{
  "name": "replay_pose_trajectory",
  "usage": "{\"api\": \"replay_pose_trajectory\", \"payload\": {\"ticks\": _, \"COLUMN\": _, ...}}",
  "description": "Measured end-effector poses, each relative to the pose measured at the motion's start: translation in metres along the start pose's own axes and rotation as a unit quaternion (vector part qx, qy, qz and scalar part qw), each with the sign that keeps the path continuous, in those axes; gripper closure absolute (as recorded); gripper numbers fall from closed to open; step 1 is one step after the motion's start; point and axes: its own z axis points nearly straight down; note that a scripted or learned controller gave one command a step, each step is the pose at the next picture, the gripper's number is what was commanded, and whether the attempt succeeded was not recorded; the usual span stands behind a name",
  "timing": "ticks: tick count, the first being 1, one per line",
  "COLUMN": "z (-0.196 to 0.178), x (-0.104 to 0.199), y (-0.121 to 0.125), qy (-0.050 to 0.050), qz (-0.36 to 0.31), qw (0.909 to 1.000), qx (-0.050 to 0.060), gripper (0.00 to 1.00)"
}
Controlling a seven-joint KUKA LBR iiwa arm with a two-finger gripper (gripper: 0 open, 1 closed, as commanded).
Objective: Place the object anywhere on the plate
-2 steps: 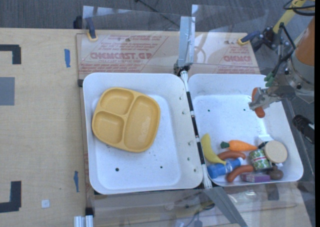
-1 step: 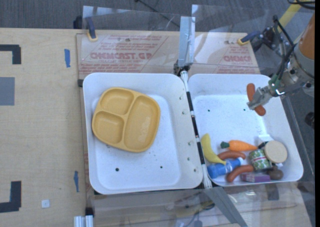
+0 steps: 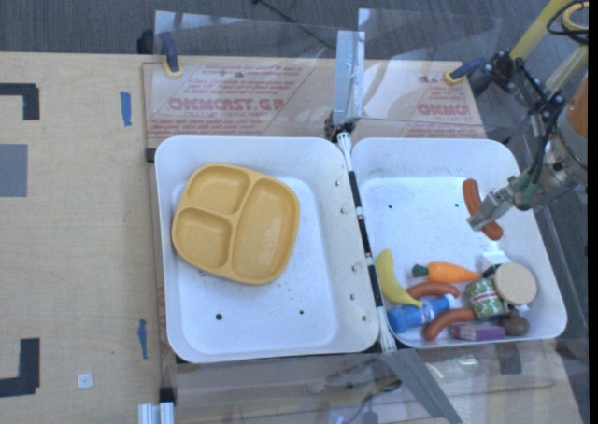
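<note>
Fingers [image 3: 490, 212] seemingly touch a sausage [image 3: 478, 205]; yellow plate [image 3: 235, 222] well apart.

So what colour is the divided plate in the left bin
Yellow, plain with no pattern; the plate shows clearly in the camera view.

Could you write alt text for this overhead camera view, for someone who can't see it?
A robot arm's claw hangs over a sausage in the right white bin, where toy food lies heaped along the near edge. A yellow divided plate sits in the left bin.

Bright, even overhead light, soft shadows, mild glare on clear panels [image 3: 280, 58], sharp focus
</note>
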Motion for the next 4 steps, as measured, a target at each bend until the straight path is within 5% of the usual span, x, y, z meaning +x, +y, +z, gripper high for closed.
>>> {"api": "replay_pose_trajectory", "payload": {"ticks": 1, "z": -0.017, "x": 0.016, "y": -0.006, "qy": -0.001, "qz": -0.014, "qw": 0.9999, "qx": -0.001, "gripper": 1.0}}
{"api": "replay_pose_trajectory", "payload": {"ticks": 2, "z": 0.046, "x": 0.002, "y": -0.012, "qy": 0.0, "qz": 0.052, "qw": 0.9987, "qx": 0.0, "gripper": 1.0}}
{"api": "replay_pose_trajectory", "payload": {"ticks": 4, "z": 0.072, "x": 0.017, "y": 0.011, "qy": -0.001, "qz": 0.036, "qw": 0.9993, "qx": -0.001, "gripper": 1.0}}
